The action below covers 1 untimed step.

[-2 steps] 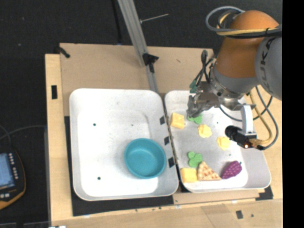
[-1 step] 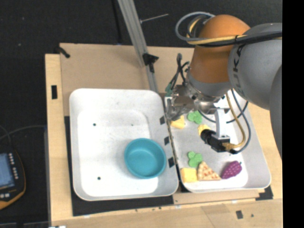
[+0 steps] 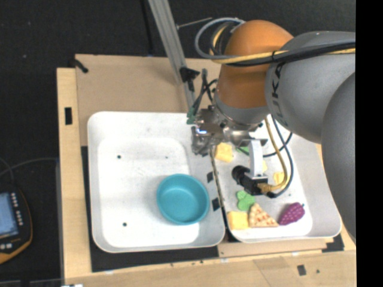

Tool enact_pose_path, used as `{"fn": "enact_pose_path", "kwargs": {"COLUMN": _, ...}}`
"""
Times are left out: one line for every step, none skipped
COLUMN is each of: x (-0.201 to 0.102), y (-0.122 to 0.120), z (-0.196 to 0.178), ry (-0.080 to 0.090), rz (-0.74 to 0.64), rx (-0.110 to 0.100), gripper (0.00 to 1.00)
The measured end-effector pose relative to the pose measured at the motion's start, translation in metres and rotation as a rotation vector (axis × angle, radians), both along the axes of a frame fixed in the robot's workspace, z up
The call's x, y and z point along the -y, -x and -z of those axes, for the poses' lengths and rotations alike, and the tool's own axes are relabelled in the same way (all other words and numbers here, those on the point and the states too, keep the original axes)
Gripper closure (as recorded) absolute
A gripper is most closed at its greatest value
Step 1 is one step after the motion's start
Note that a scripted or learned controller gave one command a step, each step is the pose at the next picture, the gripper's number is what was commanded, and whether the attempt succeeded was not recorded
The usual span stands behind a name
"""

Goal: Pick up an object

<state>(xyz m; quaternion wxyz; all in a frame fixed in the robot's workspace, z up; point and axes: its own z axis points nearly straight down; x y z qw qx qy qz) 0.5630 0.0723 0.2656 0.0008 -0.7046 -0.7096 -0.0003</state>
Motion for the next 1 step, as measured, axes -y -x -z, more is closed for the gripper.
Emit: {"fn": "enact_pose_path", "kwargs": {"x": 0.0025, "y": -0.0003, "z": 0.0001, "ry": 0.0, "rz": 0.005, "rx": 0.0, "gripper": 0.0}}
